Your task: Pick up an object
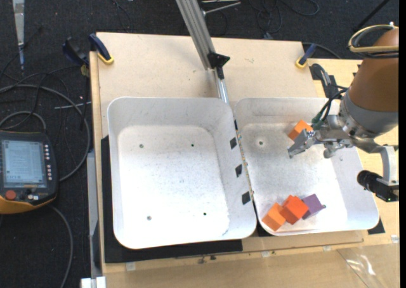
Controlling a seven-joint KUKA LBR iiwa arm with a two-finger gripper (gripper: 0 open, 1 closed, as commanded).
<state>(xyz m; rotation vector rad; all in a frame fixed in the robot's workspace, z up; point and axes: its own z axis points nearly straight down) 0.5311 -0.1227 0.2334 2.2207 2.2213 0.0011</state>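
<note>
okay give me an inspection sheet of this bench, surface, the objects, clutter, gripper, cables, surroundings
Surface: wooden bench bearing the left bin and right bin, side by side.
Job's things: orange block by the gripper in the right bin; orange blocks and purple block clustered at its near edge.
Clutter: nothing seen.
Gripper: gripper low over the right bin; the state of the jaws is unclear.
Cables: black cables on the floor.
Surroundings: teach pendant at left, metal strut, clamps at the bench corners.

The arm (374, 90) is cut off by the right edge, and the end effector (303, 144) partly covers an orange block (298, 129).
</note>
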